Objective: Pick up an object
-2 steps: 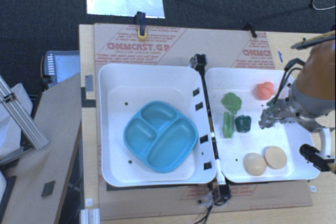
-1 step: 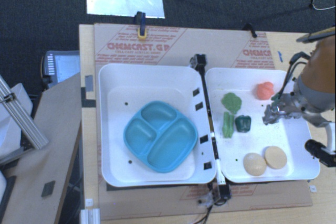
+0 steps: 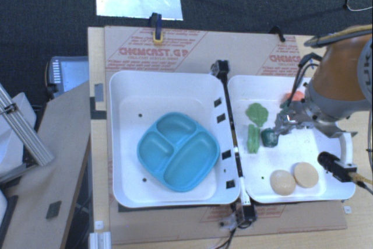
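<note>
Camera view, looking down at a slant on a tabletop (image 3: 95,61) covered by a printed brown sheet (image 3: 175,51). Two shallow white bins side by side on it, meeting along a middle seam lined with black clips (image 3: 221,119).

In the left bin (image 3: 125,102), a blue divided plate (image 3: 178,151) with three compartments, lying flat and turned at an angle, nearer the front wall than the back.

Over the right bin (image 3: 259,89), reaching in from the right, a grey arm (image 3: 349,67) with an orange band. Pincer (image 3: 281,127) low over the middle of the bin floor, pointing left and down. Cannot tell whether wide or narrow: too small and dark to read.

Right at its tip, a small teal piece (image 3: 269,137). Cannot tell whether gripped or merely lying on the floor against the pincer.

Just left of the teal piece, a long green piece (image 3: 252,139), lengthwise front to back. Beyond that, toward the back wall, a leafy green piece (image 3: 256,112).

Behind the pincer, partly hidden by the wrist, something orange-red (image 3: 295,96).

Near the front wall, well apart from the pincer, a tan round piece (image 3: 283,182). Touching it on the right and a little farther back, a second tan round piece (image 3: 305,174).
</note>
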`<state>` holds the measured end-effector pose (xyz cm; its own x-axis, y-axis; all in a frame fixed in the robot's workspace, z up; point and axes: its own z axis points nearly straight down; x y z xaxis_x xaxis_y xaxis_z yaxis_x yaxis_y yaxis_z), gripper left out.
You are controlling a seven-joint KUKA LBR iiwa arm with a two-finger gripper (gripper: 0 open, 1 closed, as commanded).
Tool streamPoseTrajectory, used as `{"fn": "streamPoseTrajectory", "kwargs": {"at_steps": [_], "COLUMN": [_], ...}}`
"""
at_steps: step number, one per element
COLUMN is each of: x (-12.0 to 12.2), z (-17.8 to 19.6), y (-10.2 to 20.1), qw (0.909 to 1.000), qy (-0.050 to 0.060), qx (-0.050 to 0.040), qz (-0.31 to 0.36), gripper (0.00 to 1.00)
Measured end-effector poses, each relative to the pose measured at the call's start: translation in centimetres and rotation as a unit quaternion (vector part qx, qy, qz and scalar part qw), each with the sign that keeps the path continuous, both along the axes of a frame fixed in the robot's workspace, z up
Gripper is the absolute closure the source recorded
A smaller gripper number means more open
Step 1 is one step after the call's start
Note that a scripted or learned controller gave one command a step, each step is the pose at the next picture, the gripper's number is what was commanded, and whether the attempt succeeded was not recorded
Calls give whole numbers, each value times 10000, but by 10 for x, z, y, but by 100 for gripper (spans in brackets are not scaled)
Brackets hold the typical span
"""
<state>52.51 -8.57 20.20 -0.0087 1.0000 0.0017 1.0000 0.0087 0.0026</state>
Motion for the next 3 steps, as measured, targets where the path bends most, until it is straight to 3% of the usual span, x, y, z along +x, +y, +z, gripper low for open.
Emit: {"fn": "streamPoseTrajectory", "kwargs": {"at_steps": [2,3], "x": [38,45], "z": [24,31], "y": [112,168], "qw": [10000,10000], "qy": [-6,-1], "qx": [6,8], "qz": [12,9], "gripper": [100,100]}}
